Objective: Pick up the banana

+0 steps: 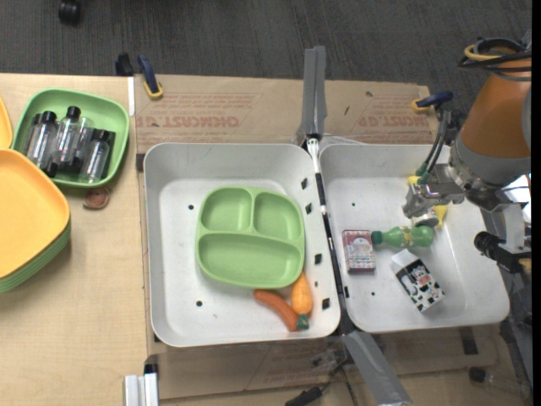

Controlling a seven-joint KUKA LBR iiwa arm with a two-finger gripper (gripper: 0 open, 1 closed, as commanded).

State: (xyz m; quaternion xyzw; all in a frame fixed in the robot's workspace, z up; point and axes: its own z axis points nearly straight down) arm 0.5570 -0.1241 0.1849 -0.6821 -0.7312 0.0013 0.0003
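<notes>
The banana [439,216] lies in the right bin [372,172], toward its far right side. Only small yellow bits of it show, one at the gripper's lower right and one at its upper left. My gripper [423,200] is directly over the banana, low in the bin, and covers most of it. The metal gripper body blocks the contact area. The arm with its orange band [499,125] comes in from the right edge.
A green bottle [406,238] lies just below the gripper, touching or nearly touching the banana. A pink box [359,250] and a black-and-white box [420,283] lie nearby. The left bin [169,227] holds a green divided plate [250,237] and a carrot [277,307].
</notes>
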